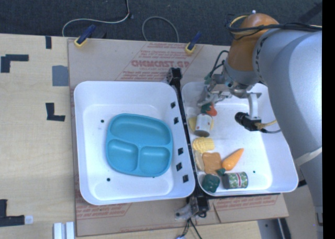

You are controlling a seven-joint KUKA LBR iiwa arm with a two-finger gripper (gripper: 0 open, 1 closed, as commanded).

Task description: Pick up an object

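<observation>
1. Worktop [31, 128]: a pale wooden surface carrying two shallow white bins side by side on a cardboard sheet.
2. Left bin [84, 143]: holds a blue divided plate [139, 144], lying flat near the bin's middle.
3. Right bin [277, 164]: holds the candidate objects, clustered along its left wall and near edge.
4. Objects, far to near: a small red-and-green piece [210, 110]; a pale cream block [203, 123]; a yellow corn cob [203, 144]; a tan slab [211, 161]; an orange carrot [233, 156]; a dark green piece [211, 182]; a small can [236, 180] lying on its side.
5. Arm [293, 75]: grey with an orange band, reaching in from the right over the far part of the right bin.
6. End effector [208, 101]: low over the far left corner of the right bin, just above the red-and-green piece; whether it is released or clenched cannot be told at this slant.
7. Progress: every object appears to rest on the bin floor, so the task looks unfinished; a secure grasp and a lift remain.
</observation>
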